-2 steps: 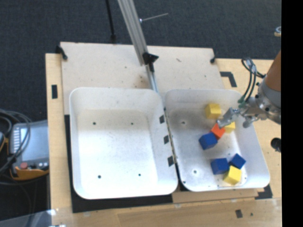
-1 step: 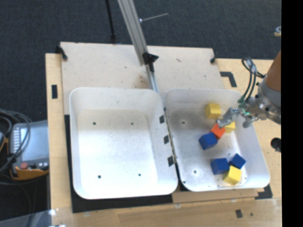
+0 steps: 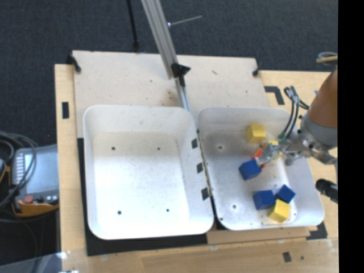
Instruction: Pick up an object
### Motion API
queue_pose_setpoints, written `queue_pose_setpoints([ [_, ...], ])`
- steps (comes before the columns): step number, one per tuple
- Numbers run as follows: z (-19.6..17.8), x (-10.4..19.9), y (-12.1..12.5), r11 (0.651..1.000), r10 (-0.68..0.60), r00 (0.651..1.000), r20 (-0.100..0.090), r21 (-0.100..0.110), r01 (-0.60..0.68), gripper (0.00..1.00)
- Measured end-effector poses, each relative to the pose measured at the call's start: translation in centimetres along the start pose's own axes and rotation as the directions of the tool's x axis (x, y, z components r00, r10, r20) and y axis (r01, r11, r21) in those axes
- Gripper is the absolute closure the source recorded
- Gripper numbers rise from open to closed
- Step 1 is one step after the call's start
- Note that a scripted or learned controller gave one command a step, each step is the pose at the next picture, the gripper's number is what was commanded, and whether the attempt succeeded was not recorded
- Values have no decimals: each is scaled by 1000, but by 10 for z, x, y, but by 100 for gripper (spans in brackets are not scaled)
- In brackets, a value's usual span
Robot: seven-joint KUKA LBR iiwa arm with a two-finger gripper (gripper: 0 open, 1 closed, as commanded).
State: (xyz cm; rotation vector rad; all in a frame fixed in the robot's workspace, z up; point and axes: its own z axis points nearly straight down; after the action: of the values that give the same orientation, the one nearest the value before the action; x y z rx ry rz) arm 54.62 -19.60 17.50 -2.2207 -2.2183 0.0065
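Note:
The right bin (image 3: pixel 227 209) holds several cubes. A yellow cube (image 3: pixel 256 133) lies near its far side and a blue cube (image 3: pixel 249 169) near its middle. Two more blue cubes (image 3: pixel 263 199) (image 3: pixel 285 194) and a second yellow cube (image 3: pixel 279 210) are clustered at the near right corner. My gripper (image 3: pixel 266 152) reaches in from the right and hangs low over the bin. It is between the far yellow cube and the middle blue cube, just up and to the right of that blue cube. I see nothing held in it.
The left bin (image 3: pixel 94 152) sits beside the right one, and their rims meet at the centre. A slanted aluminium pole (image 3: pixel 162 36) comes down to the bench behind the bins. A cabled device (image 3: pixel 31 181) stands off the bench at the left.

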Motion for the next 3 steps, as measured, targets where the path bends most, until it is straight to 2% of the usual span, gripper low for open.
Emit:
queue_pose_setpoints([
  [1,47,7,-3,1000,1,1000,0,-12,-1,0],
  [2,48,5,1,1000,-3,1000,4,-24,3,0],
  [3,38,3,3,1000,3,1000,5,-30,-3,100],
])
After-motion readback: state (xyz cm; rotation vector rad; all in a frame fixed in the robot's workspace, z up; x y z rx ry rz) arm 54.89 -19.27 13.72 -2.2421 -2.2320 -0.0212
